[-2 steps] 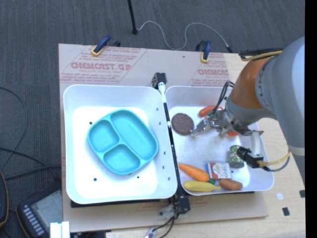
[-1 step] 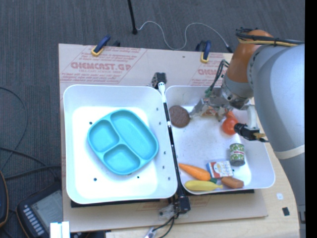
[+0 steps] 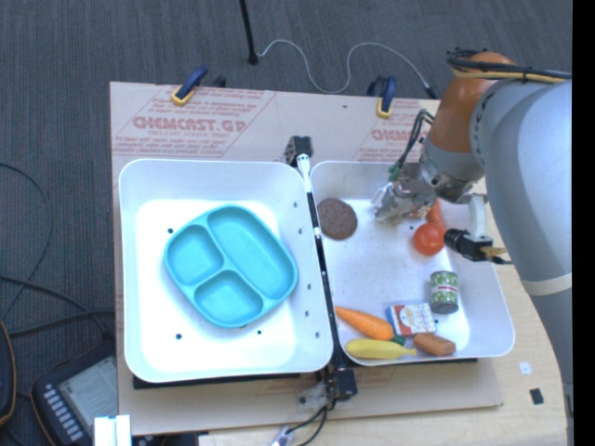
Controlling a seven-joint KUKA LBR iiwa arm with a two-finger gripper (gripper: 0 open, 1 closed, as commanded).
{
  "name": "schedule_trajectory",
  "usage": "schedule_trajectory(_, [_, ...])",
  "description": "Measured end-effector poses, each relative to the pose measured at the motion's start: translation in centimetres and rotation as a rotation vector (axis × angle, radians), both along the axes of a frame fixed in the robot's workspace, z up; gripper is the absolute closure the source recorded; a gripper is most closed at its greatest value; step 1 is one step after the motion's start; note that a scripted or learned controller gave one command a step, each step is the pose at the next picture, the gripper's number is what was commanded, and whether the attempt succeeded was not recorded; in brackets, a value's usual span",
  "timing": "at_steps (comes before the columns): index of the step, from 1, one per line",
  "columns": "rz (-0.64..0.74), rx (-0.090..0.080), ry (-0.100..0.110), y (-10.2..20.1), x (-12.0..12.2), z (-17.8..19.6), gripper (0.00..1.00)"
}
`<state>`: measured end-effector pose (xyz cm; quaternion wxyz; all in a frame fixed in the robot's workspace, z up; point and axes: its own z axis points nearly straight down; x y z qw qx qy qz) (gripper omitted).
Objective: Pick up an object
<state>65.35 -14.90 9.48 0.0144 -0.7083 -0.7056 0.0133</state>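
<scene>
camera view: the desk [image 3: 186, 110] carries two white bins side by side. the left bin [image 3: 135, 249] holds a blue divided plate [image 3: 230, 265] in the middle left of the frame. the right bin [image 3: 372, 268] holds the loose objects: a brown round cookie [image 3: 337, 218] near the divider, a red tomato [image 3: 429, 239] to the right, a small green can [image 3: 444, 292] below it, a carrot [image 3: 364, 321], a small red and white box [image 3: 412, 319], a yellow banana [image 3: 379, 349] and a brown sausage-like piece [image 3: 434, 345] along the lower edge.

the arm comes in from the upper right, and the gripper [image 3: 400, 203] is low in the upper part of the right bin, between the cookie and the tomato, with nothing visibly held. if it is spread or pressed together, i cannot tell.

i judge the step is the approach and descent to a grasp, not yet the lift. the tomato is just beside the gripper and seems the likely target, but this is uncertain. the next move calls for centring over one object and closing on it firmly; the round tomato could roll away.
</scene>
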Motion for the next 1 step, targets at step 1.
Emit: schedule_trajectory(1, [0.000, 0.002, 0.001, 0.08, 0.00, -0.04, 0.00])
